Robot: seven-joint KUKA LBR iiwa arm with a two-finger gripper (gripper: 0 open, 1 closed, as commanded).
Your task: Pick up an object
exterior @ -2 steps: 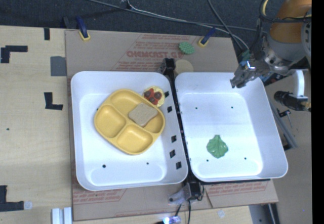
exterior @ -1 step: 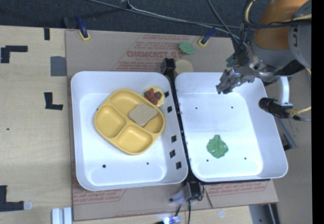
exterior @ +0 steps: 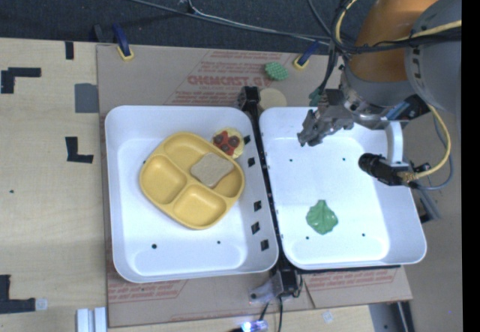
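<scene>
A camera looks down at a slant on a wooden desk (exterior: 45, 173) carrying two shallow white bins side by side. The left bin (exterior: 124, 248) holds one yellow divided plate (exterior: 169, 180) with a single tan slice, probably bread (exterior: 211, 168), lying in one of its compartments. One small red and dark object (exterior: 228, 142), too blurred to name, sits at the plate's 1 o'clock edge.

The right bin (exterior: 390, 244) holds one green leafy object (exterior: 322, 217), like a lettuce leaf, lying flat toward the bin's 6 o'clock side. It looks like the nearest candidate for the pick.

One grey arm with an orange band reaches in from 3 o'clock. Its gripper (exterior: 313, 131) hangs over the right bin's 11 o'clock corner, well apart from the leaf. Nothing is seen between its tips, and whether they are spread or pressed together cannot be told at this angle.

One small green object (exterior: 275, 70) rests on the cardboard beyond the bins at 12 o'clock.

The task seems to be at the approach step, with nothing yet grasped. The next move would call for travel toward 6 o'clock, until the gripper is above the leaf, then a straight descent onto this thin, flat thing.
</scene>
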